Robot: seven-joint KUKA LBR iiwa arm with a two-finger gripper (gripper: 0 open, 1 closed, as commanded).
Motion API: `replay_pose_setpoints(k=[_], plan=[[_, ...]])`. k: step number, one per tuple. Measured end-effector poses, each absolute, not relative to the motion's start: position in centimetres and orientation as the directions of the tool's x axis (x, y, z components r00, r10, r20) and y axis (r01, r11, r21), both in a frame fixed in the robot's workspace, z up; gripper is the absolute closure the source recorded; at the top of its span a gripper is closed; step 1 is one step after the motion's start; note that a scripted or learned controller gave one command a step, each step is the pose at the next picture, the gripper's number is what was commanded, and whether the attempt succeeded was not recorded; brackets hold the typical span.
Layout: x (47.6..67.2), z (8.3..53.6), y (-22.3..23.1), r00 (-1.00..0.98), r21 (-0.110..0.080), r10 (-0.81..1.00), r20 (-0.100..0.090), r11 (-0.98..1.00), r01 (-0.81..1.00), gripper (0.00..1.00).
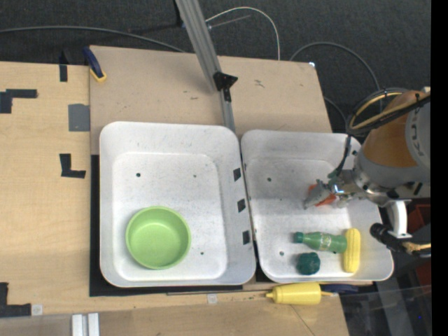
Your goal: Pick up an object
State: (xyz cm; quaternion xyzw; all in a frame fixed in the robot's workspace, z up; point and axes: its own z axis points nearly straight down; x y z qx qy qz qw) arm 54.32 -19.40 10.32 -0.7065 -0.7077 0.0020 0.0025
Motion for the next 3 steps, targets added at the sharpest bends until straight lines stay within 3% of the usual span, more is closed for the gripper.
replay_pose_setpoints(k=[1, 3], plan=[[54.4, 11.6, -19.4, -0.003, -0.003, 1.000, 0.000, 0.003, 1.000, 1.00], [55.4, 22.7, -19.5, -0.002, 0.004, 1.000, -0.002, 0.002, 1.000, 1.00]])
